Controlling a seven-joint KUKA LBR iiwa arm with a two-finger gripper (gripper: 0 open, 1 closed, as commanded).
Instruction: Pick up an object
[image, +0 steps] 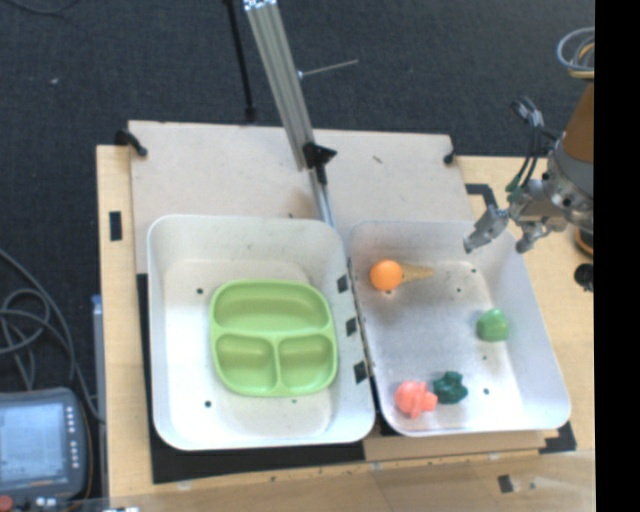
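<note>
Nearest the lens, at the lower edge of the right bin (540, 370), I see a pink lump (414, 398) touching a dark green toy (451, 387); a lighter green piece (492, 326) lies alone near the right wall, and an orange ball with a tan cone (388, 275) rests toward the upper left. The left bin (180, 280) carries a green divided tray (272, 336). My tool (505, 235) hangs over the right bin's upper right corner with its two fingers spread apart and nothing between them. I judge the lone light green piece the cleanest target: it sits closest and has free space around it. I would centre above it, descend straight, and keep the outer finger clear of the wall before closing.
</note>
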